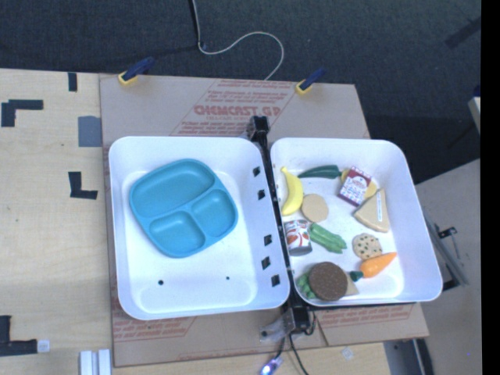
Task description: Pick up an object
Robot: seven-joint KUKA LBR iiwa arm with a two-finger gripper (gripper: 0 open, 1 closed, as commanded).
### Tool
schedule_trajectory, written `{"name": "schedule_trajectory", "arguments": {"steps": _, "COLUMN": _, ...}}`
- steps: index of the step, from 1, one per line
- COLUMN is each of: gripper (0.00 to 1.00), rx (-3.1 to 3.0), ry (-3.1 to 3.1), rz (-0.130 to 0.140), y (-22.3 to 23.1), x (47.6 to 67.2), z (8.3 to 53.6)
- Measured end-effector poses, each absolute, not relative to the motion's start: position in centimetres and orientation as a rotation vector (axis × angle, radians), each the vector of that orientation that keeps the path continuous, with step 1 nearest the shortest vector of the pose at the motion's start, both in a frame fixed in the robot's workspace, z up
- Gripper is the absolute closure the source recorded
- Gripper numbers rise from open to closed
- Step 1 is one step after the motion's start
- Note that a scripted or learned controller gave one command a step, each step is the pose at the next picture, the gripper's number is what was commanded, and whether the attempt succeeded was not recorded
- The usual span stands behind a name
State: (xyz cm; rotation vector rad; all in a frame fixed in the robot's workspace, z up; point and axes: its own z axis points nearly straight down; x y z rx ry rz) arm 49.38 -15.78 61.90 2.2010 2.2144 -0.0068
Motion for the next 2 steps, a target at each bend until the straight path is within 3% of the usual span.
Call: {"name": "schedule_trajectory", "arguments": {"steps": 2, "gripper": 1.0, "rx": 2.197, "ry": 2.214, "rz": -0.008, "y": -15.7, "x": 49.5, "z": 63.9}}
